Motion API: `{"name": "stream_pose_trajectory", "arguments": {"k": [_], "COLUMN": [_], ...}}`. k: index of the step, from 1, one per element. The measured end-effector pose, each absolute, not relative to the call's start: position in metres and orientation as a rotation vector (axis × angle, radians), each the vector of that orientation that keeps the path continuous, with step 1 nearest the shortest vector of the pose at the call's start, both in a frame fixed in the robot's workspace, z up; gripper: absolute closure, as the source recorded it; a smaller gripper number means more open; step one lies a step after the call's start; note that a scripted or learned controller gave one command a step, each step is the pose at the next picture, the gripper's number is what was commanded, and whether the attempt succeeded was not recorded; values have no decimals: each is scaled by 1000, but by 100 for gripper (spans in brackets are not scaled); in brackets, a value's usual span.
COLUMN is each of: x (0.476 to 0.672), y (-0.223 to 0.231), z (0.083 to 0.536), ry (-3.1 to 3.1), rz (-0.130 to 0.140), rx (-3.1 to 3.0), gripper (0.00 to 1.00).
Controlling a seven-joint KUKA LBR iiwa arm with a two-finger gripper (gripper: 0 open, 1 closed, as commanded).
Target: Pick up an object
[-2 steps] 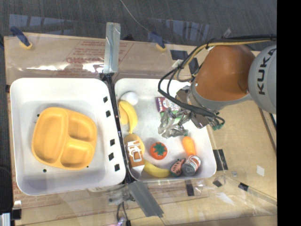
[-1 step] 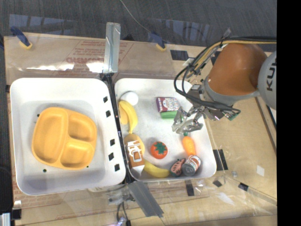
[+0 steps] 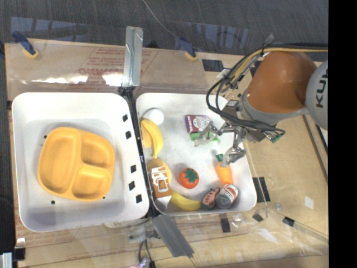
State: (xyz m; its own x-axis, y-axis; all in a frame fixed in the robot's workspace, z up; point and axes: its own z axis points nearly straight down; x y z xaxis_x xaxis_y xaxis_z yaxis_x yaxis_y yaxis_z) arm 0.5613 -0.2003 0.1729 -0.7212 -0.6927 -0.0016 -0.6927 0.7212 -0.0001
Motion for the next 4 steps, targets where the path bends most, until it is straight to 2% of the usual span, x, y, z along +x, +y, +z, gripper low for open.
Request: {"name": "stream_pose_trajectory", "arguments": {"k": [1, 2, 3, 4], "x": [500, 499, 593, 598], "y": [-186, -183, -209, -204], "z": [100, 105, 175, 137], "ry": [2801, 2801, 2480, 2254], "rz": [-23, -11, -4, 8], "rx": [-1385, -1397, -1922, -2189], "gripper": [0, 100, 100, 100]}}
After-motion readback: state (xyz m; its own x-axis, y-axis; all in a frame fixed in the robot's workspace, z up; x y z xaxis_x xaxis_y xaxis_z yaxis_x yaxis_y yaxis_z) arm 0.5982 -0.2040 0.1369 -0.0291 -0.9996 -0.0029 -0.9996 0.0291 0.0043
